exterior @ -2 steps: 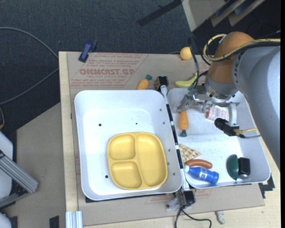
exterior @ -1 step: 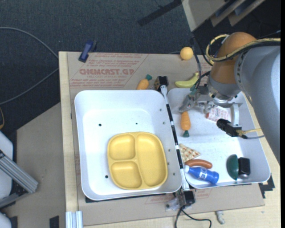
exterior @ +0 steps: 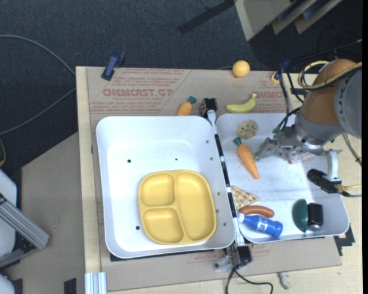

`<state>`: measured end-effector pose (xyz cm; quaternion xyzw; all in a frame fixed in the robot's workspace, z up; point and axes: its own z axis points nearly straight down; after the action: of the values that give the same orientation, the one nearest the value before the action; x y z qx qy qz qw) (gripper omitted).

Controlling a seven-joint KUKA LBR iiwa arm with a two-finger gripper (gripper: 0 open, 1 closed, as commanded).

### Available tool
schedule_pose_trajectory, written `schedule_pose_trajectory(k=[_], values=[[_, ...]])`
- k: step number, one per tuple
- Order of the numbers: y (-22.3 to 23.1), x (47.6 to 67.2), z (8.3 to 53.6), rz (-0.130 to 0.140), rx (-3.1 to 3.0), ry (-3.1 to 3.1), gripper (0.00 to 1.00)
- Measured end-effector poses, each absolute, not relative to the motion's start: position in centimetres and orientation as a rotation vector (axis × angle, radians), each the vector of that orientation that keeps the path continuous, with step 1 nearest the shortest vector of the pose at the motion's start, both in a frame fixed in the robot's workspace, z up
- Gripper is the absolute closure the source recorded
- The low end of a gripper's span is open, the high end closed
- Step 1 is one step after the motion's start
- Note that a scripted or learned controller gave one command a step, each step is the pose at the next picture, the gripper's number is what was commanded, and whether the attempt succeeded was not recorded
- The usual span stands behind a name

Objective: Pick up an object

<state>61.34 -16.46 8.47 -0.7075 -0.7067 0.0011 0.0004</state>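
A single camera looks down from above the bench (exterior: 144,86) at a slant, far enough back to take in both white bins: the left bin (exterior: 115,143) fills the frame's centre, the right bin (exterior: 339,215) the right side. Dark floor, seemingly carpet, crosses the upper frame.

We see dark carpet (exterior: 69,28) around a tan bench (exterior: 86,172), with pale furniture (exterior: 287,17) far right.
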Motion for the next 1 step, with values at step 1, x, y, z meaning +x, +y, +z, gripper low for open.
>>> schedule_pose_trajectory(k=[1], values=[[-12.42, 58.8, 8.44, 0.001, -2.219, -2.221, 0.0]])
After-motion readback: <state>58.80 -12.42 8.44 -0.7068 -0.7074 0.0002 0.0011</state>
